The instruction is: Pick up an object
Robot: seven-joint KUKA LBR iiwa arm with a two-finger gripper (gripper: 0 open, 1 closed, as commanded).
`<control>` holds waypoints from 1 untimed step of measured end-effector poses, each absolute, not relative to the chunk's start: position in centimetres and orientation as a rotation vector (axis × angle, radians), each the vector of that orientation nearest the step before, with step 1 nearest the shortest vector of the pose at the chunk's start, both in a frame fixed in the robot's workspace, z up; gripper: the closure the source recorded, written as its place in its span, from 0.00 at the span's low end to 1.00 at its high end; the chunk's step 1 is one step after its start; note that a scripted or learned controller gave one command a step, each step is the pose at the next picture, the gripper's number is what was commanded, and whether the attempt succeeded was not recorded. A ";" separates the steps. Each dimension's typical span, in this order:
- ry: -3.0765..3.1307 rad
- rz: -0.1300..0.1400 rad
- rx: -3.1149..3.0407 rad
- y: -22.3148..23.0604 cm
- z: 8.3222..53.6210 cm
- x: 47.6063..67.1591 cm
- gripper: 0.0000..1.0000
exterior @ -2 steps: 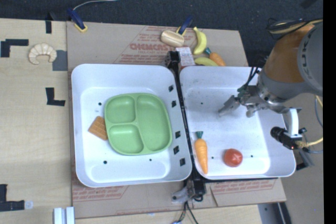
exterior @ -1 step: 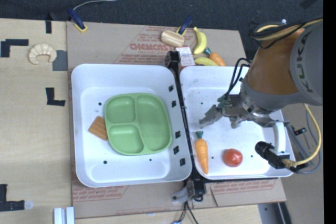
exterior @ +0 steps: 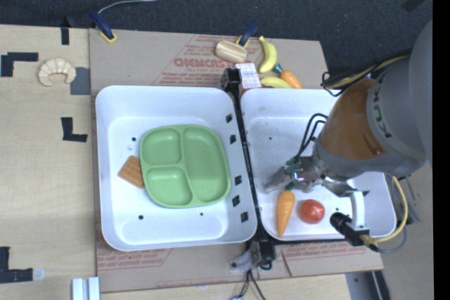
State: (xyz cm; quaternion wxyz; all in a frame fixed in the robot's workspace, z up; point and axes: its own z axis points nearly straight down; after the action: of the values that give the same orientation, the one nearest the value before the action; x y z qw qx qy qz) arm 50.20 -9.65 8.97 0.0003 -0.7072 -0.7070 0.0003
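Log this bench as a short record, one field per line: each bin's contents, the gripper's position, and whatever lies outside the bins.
left bin: green divided plate with an orange-brown wafer-like piece tucked at its left edge
right bin: carrot and tomato lying side by side near the front wall
gripper: low in the right bin, just above the carrot and tomato; nothing seen between its fingers
behind the bins: bananas, a bread roll, a small box
bench, far left: croissant
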 end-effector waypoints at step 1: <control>-2.229 -0.007 -2.226 -9.8 8.7 48.6 0.00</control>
State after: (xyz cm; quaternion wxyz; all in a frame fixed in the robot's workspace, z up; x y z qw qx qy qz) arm 48.65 -9.80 8.68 -0.0041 -0.7066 -0.7076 -0.0023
